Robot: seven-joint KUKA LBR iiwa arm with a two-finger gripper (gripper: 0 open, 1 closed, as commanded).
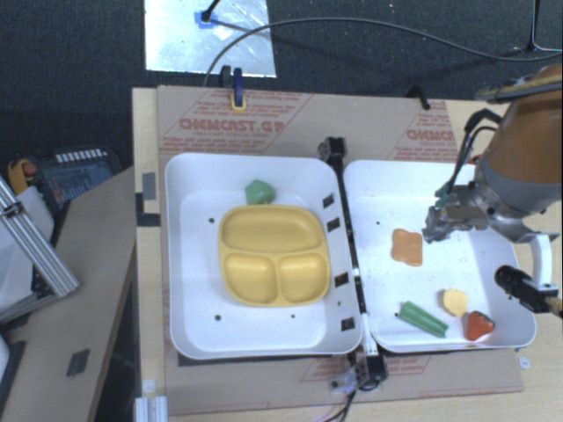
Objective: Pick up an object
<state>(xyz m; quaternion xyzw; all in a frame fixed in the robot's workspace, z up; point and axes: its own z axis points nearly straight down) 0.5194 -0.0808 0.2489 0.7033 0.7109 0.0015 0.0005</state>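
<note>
Two white bins sit side by side on the table (290, 112). In the left bin (189, 262) we see a yellow tray (271, 255) with a green piece (259, 191) touching its far edge. The right bin (378, 209) holds an orange slab (406, 247), a green stick (421, 319), a yellow disc (455, 301) and a red piece (478, 325) (the last two just beside each other). The end effector (437, 224) hangs just right of the slab; whether it is apart or together we cannot tell.
</note>
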